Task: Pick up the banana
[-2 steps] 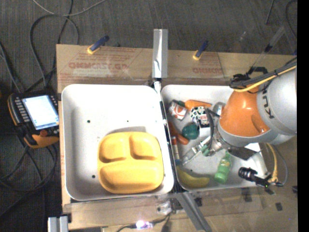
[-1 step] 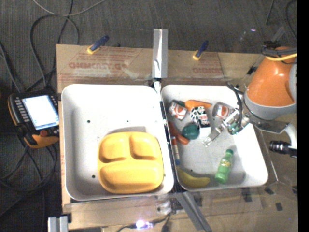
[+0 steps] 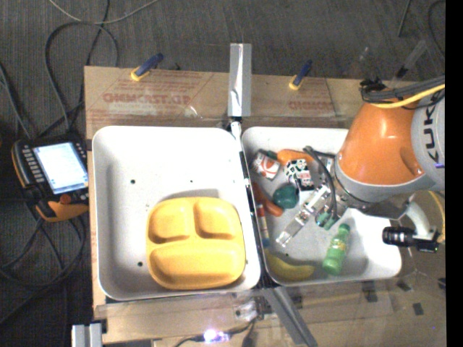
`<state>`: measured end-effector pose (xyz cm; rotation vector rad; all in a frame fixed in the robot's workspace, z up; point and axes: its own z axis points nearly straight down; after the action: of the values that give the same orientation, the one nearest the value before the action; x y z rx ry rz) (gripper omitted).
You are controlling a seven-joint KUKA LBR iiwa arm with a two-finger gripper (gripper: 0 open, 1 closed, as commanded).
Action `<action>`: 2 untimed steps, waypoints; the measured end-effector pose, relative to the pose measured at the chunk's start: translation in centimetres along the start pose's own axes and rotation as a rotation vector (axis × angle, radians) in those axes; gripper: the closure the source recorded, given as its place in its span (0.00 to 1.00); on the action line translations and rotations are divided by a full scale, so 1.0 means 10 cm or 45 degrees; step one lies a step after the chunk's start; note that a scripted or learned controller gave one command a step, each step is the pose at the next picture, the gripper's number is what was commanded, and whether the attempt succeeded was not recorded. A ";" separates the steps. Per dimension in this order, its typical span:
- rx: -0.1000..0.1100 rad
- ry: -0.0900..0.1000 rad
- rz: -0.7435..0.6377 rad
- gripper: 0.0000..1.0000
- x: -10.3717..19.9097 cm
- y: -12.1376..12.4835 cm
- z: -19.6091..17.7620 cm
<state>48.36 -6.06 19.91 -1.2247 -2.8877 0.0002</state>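
The banana (image 3: 291, 268) lies at the near edge of the right bin (image 3: 376, 264), just below and slightly left of the claw (image 3: 304, 219), apart from it. The green bottle (image 3: 336, 249) stands just right of the claw and beside the banana's right end. The claw hangs low over the middle of the right bin, its metal fingers (image 3: 291, 231) pointing down and left toward the banana; whether they are spread or closed I cannot tell (clutter and glare blur them), and nothing is seen gripped between them.

Directly above the claw sits a teal round object (image 3: 286, 195), with a thin orange-red stick-like thing (image 3: 270, 208) to its left along the bin wall. Farther up lie a black-and-white patterned ball (image 3: 296, 169), a red-and-white packet (image 3: 265, 165) and an orange item (image 3: 292, 155) near the far wall. The grey arm with its orange band (image 3: 376, 150) covers the bin's right portion.

Well to the left of the claw, the left bin (image 3: 123, 157) holds one yellow divided tray (image 3: 195, 241).

Both white bins rest on a cardboard-covered tabletop (image 3: 159, 96), fixed at the far edge by two blue-and-yellow clamps (image 3: 147, 66). A handheld pendant with a lit screen (image 3: 54, 168) sits far left on dark carpet (image 3: 217, 9) strewn with cables.

Count: two bins, one banana, one bottle, one tray, two clamps.
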 end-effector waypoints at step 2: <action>-0.003 -0.003 -0.774 0.00 0.41 0.45 -0.19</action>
<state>48.70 0.03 21.79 -0.3045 -3.1251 -0.0036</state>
